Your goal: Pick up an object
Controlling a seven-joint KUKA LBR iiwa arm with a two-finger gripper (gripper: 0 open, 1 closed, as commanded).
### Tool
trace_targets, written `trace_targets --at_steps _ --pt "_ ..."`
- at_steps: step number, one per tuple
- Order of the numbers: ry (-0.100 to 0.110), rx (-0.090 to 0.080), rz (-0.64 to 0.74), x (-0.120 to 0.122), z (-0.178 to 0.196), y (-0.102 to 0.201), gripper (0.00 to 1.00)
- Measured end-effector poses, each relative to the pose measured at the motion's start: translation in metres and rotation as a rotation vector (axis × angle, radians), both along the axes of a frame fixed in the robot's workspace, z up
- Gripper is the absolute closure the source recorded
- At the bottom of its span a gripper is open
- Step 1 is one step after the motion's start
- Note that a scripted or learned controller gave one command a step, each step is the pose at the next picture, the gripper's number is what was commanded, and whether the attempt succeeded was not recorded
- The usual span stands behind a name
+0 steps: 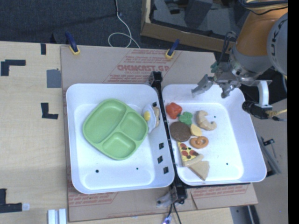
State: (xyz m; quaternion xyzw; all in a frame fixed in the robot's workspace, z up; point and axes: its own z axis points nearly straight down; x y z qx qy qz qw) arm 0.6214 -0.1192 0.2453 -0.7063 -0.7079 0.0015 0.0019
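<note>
Tool (214,88) splayed open — poised over right bin (233,169) far edge

I see a light wood bench (28,139) with brown cardboard (135,66) on it, and dark blue carpet (56,8) behind.

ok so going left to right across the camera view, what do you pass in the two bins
green plate → fried egg → brown patty → croissant, with the claw above the right bin's far rim.
</note>
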Motion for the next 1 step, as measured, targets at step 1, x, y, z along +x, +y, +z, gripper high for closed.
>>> trace_targets --at_steps 1 --pt "0.018 0.003 -0.008 -0.0724 -0.1341 -0.0471 0.00"
